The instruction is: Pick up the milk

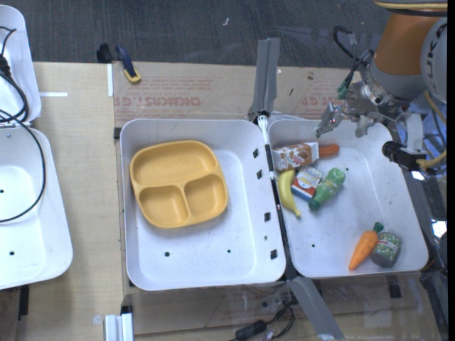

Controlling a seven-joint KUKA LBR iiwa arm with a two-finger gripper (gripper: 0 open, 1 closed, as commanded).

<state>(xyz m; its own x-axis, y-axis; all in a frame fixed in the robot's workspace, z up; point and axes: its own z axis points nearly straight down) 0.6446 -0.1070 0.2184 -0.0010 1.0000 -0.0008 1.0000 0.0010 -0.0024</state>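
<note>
Lying flat, boxy milk carton [295,155], curved banana [286,192]

A small milk carton [294,155], white with an orange-brown end, lies on its side at the far left of the right bin [398,212].

Dark grey carpet floor [213,13] along the top, light wood counter [78,91] below it overlaid with printed brown cardboard [185,91], blue-handled clamp [126,64] at the far edge, white moulded tray [28,212] with black cable [28,112] at left.
</note>
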